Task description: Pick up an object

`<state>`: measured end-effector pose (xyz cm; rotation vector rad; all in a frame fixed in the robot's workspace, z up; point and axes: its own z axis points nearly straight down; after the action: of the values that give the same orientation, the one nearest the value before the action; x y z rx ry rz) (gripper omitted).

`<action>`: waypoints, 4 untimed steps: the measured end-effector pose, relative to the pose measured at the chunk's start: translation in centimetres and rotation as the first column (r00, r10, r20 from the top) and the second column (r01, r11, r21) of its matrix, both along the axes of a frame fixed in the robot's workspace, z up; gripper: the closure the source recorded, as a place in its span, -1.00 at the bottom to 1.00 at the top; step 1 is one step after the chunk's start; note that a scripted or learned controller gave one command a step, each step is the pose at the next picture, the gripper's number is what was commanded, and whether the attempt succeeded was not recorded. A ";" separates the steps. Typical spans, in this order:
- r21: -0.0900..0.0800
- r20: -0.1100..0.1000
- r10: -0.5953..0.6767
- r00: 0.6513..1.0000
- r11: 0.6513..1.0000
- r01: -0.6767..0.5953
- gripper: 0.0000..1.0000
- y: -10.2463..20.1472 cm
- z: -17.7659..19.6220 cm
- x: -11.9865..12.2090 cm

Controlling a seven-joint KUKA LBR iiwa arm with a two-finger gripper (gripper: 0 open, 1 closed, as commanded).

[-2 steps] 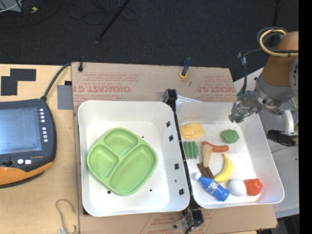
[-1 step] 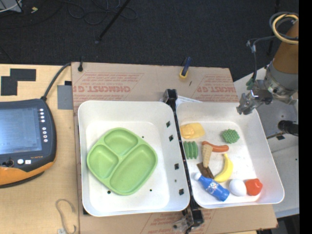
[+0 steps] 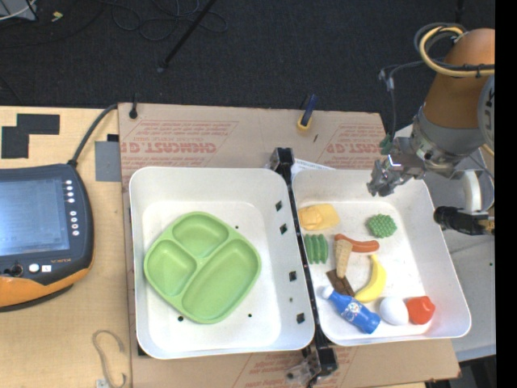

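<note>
The right bin (image 3: 428, 241) holds several toy foods: a yellow lump (image 3: 319, 216), a green broccoli piece (image 3: 382, 225), a green pod cluster (image 3: 316, 248), a red sausage (image 3: 358, 243), a banana (image 3: 371, 279), a blue bottle (image 3: 353, 310), a white egg (image 3: 394, 310) and a red cup (image 3: 420, 309). My gripper (image 3: 382, 183) hangs over the far right corner of this bin, above and behind the broccoli piece. Nothing shows between its fingers.
The left bin (image 3: 153, 192) carries a green divided plate (image 3: 203, 266). A tablet-like pendant (image 3: 40, 221) lies at the left on the bench. A blue and yellow clamp (image 3: 306, 113) stands behind the bins. A black bracket (image 3: 283, 162) joins the bins.
</note>
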<state>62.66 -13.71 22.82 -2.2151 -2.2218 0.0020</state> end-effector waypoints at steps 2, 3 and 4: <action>0.000 -0.001 0.001 1.000 1.000 -0.001 1.00 10.1 0.3 -3.2; 0.000 0.001 0.002 1.000 1.000 -0.002 1.00 15.5 1.0 -3.5; -0.002 -0.001 -0.001 1.000 1.000 0.001 1.00 19.6 -0.2 -4.1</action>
<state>58.60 5.88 22.66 -2.2163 -2.2211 0.0053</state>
